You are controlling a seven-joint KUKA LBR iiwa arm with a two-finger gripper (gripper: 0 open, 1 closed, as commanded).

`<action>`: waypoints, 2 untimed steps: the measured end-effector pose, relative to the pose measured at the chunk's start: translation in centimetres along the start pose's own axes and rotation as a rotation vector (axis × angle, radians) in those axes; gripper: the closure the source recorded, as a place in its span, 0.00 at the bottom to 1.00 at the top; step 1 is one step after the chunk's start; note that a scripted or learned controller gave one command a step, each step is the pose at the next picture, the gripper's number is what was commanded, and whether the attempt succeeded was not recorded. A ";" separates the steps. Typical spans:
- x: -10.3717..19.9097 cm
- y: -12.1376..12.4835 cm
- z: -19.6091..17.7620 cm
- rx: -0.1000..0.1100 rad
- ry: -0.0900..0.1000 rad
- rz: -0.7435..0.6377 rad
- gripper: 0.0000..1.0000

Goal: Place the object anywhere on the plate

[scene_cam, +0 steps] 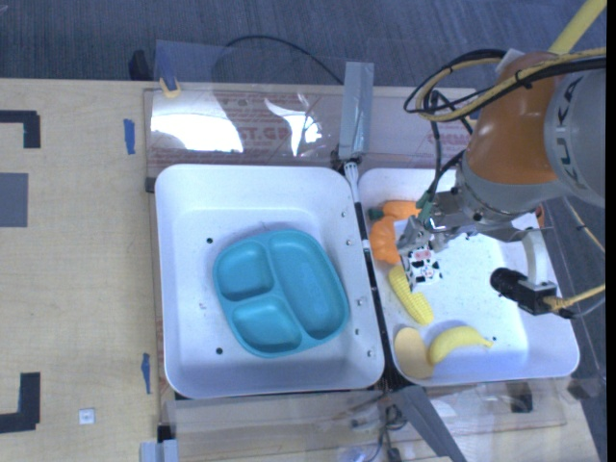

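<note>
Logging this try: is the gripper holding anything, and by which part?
Cannot be told: the gripper hangs low over the corn and orange toy.

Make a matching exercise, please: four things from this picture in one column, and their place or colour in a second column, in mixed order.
Things:
1. plate
2. banana
3. corn cob
4. gripper

Descriptions:
A. yellow and curved, near the front edge of the right bin
B. above the right bin, close to the orange toy
C. blue, with three compartments, in the left bin
D. yellow, lying at a slant just below the gripper

Pairs: 1-C, 2-A, 3-D, 4-B
</note>
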State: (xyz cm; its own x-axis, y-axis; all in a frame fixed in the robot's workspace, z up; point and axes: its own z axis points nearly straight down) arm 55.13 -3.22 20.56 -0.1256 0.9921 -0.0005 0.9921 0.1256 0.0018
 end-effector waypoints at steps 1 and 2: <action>0.0 0.0 0.0 0.000 0.000 0.000 0.00; -0.1 0.1 -1.0 -0.005 -0.002 0.000 1.00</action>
State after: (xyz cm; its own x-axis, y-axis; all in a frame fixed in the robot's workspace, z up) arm 55.26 -3.25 21.61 -0.1251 0.9921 -0.0022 0.9921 0.1251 0.0068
